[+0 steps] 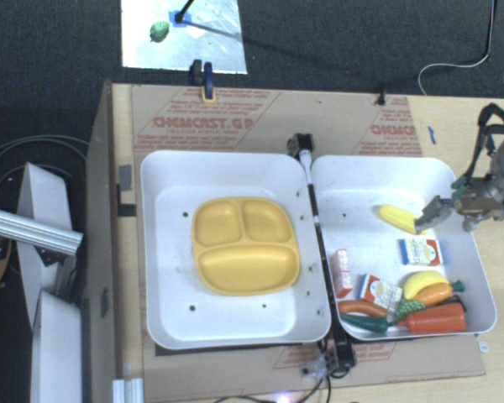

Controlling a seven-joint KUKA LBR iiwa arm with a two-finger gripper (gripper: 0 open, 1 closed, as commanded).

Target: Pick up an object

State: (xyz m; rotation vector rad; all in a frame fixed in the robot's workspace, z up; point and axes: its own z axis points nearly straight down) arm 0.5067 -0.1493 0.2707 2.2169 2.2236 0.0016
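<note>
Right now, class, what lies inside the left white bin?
Inside the left bin lies one yellow divided plate, three compartments, upside up. Whatever sits beneath the plate is covered, so it cannot be judged.

Two white bins [164, 225], one yellow divided plate [245, 244], roughly eight toy foods [397, 217].

Yellow, orange and white over brown board

Both bins [164, 225] are plain white — the left one carries a mustard-yellow divided plate [244, 245]. In the right bin: a yellow corn cob [396, 217], a white carton [421, 251] with red and blue print, a yellow lemon [423, 282], an orange carrot [435, 319] with green top — the board [235, 116] beneath is tan with red lettering.
</note>
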